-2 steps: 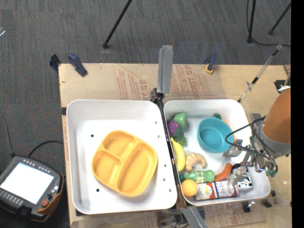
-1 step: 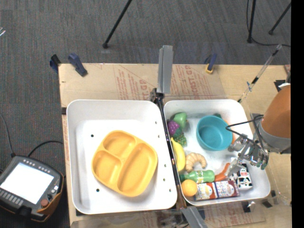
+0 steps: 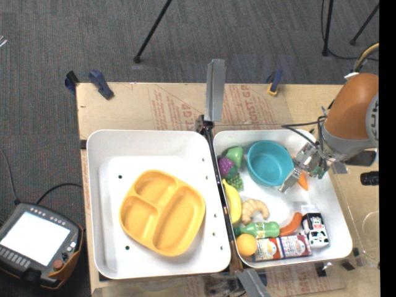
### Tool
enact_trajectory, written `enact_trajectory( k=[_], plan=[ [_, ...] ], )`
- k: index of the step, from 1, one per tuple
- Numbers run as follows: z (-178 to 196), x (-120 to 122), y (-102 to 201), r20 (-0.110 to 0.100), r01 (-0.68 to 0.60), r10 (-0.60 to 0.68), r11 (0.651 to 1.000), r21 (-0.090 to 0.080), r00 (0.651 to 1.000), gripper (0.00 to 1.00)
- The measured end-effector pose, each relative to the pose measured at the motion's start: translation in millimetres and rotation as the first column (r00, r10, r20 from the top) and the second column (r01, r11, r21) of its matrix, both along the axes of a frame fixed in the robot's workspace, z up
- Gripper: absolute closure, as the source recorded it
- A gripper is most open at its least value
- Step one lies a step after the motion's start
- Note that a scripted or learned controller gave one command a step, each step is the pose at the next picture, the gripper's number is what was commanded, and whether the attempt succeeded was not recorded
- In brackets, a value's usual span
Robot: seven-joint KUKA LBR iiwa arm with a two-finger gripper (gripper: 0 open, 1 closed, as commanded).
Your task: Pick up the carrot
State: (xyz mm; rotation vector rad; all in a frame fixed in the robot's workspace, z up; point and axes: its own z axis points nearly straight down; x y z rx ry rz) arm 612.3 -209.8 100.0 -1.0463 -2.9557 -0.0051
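Carrot (image 3: 302, 180), seen as a small orange sliver, sits between the fingers of the gripper (image 3: 299, 177), which is closed on it, over the right bin (image 3: 342, 218), just right of the blue bowl (image 3: 270, 163). So little of the carrot shows past the fingers that the hold looks slight; it could slip free, and a drop would likely land on the bin floor beside the bowl.

A second orange piece (image 3: 291, 223) lies nearer the front of the same bin and could be confused with the target. Close around it are a small black and white carton (image 3: 315, 229), a flat packet (image 3: 282, 247), a green bottle (image 3: 258, 229), an orange fruit (image 3: 245, 244), a croissant (image 3: 255, 210), a banana (image 3: 232, 203) and grapes (image 3: 226, 164). The bowl's rim stands closest to the fingers and could be knocked. The left bin (image 3: 102, 190) holds a yellow divided plate (image 3: 162, 211), well apart.
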Motion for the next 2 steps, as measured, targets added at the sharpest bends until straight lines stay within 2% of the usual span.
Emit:
enact_trajectory(
  k=[1,2],
  plan=[
    [10,0,-1,0.0,-0.005,0.005,1.0,-0.006,1.0,1.0],
    [75,-2,55,0.012,0.064,-0.063,0.998,-0.009,0.998,1.0]
  ],
)
